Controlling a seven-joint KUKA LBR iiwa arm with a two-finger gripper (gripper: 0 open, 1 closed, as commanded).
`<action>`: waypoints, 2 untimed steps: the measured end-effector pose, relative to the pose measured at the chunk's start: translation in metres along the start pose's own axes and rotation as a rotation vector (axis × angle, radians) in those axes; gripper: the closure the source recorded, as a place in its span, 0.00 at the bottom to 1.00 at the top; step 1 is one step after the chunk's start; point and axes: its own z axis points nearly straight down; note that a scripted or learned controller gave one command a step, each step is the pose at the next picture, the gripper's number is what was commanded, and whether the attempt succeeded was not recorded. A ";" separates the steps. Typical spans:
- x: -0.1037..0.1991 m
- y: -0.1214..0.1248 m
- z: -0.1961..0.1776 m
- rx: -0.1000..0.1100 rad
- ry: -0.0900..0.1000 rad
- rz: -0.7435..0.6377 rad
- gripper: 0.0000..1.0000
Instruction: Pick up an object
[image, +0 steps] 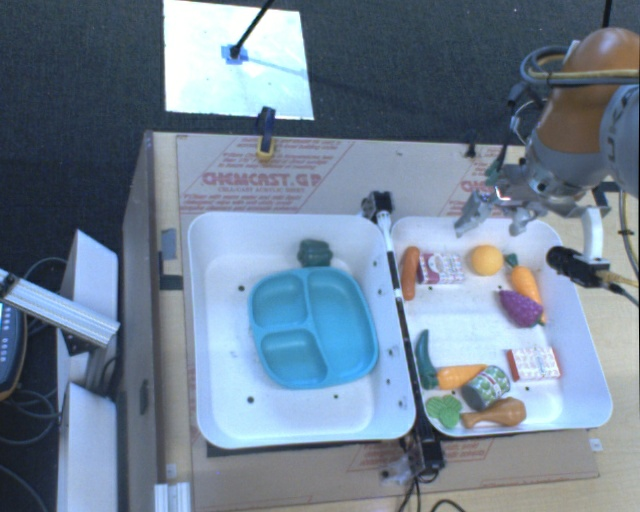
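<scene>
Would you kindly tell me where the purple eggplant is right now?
The purple eggplant lies in the right bin, near its right wall, just below an orange carrot and above the small red-and-white box.

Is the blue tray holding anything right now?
Empty: all three compartments of the tray show bare blue; the green toy lies beyond its rim.

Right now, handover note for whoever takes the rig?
Gripper: open, holding nothing, above the back edge of the right bin.
Right bin: orange nearest the gripper, carrots, purple eggplant, small boxes, a can.
Left bin: blue tray, dark green item behind it.
Done: nothing picked yet.
Left: descend, grasp one object, lift.
</scene>
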 end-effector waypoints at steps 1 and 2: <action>-0.067 -0.012 0.043 0.000 -0.001 0.002 0.00; -0.073 0.003 0.133 0.001 0.001 0.000 0.00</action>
